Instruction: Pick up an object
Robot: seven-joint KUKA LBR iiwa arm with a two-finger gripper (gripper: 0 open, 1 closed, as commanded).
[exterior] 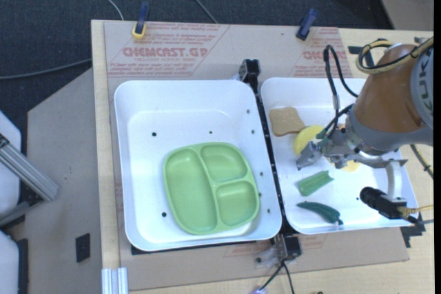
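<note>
End effector (311, 156) hangs low in the right bin (386, 217) — can't tell its state from here. It's right by the yellow piece (304, 138), likely the target; green plate (210, 186) fills the left bin (138, 148).

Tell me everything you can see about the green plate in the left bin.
The green plate is pale green, looks like smooth plastic, and has rounded corners. Raised ridges split it into three compartments: one long one on the left and two smaller ones on the right. All three look bare. It lies flat, turned slightly, on the floor of the left bin, toward the near right corner.
</note>
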